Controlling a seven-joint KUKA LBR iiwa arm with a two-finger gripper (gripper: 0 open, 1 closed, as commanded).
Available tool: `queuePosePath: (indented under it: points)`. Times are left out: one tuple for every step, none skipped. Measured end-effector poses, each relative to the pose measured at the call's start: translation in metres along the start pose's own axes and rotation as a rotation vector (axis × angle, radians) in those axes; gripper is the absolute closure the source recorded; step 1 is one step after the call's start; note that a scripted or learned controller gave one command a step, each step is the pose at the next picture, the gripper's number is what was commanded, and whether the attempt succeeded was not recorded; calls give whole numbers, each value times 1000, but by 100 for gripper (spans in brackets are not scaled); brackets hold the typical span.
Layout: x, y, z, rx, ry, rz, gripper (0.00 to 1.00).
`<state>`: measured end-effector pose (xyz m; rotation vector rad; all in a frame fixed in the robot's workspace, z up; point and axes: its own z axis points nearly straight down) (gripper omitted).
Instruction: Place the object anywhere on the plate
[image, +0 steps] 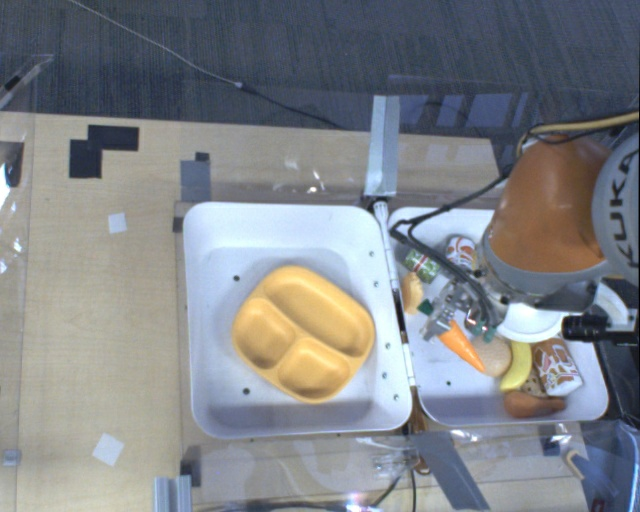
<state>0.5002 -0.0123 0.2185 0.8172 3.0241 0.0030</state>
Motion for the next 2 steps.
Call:
queuePosePath:
  points:
    - [-35, 122, 25, -2, 4, -201, 100]
    - [-36, 121, 24, -2, 2, -199, 0]
